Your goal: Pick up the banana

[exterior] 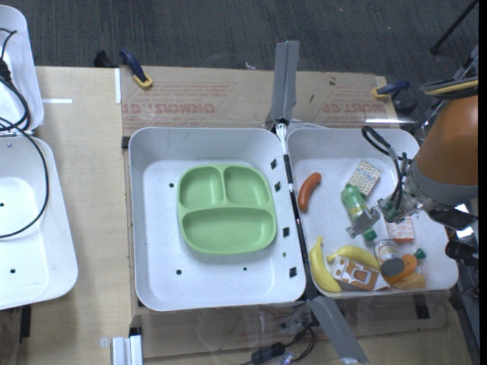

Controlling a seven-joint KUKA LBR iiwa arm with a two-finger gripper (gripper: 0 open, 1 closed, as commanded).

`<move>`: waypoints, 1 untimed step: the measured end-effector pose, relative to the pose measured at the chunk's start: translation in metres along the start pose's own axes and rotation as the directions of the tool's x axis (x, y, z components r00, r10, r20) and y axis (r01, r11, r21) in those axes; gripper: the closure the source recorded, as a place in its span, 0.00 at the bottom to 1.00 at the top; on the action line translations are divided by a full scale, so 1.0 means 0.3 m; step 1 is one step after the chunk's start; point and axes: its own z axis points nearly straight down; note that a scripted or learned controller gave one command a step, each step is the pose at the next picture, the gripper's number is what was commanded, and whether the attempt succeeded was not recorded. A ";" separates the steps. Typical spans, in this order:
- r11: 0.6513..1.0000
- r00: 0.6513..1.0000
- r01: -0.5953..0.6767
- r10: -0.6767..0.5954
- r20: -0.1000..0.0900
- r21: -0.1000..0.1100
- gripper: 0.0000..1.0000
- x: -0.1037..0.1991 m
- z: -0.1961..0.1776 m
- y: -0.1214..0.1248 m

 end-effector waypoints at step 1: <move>0.996 0.996 0.088 -0.088 0.007 -0.012 0.00 -0.067 0.204 -0.108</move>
